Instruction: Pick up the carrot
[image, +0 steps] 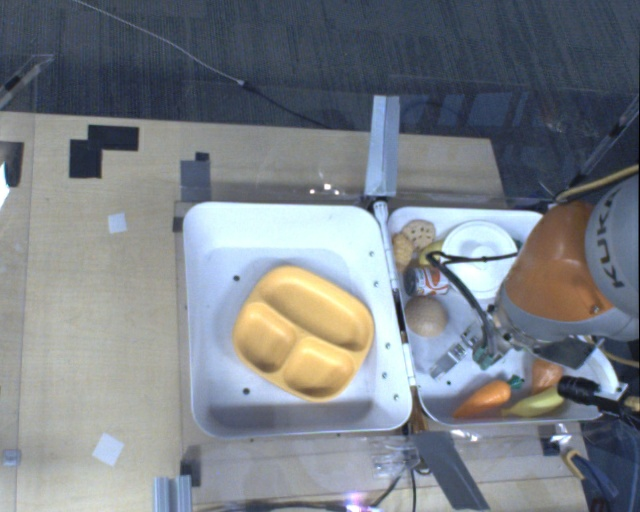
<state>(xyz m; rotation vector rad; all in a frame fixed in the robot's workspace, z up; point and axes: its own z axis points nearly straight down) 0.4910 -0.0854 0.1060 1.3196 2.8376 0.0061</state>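
Observation:
The orange carrot (483, 397) lies along the front wall of the right bin (432, 405), its tip pointing left. My gripper (463, 352) hangs low in that bin, just above and to the left of the carrot, apart from it. The arm's orange band (552, 272) covers the bin's right half. Nothing shows in the gripper.
A yellow banana (537, 403) lies against the carrot's right end. A tan round ball (427, 316), a small can (428, 281), a cookie (414, 239) and a white bowl (481, 244) fill the right bin's back. The left bin (215, 300) holds a yellow divided plate (302, 330).

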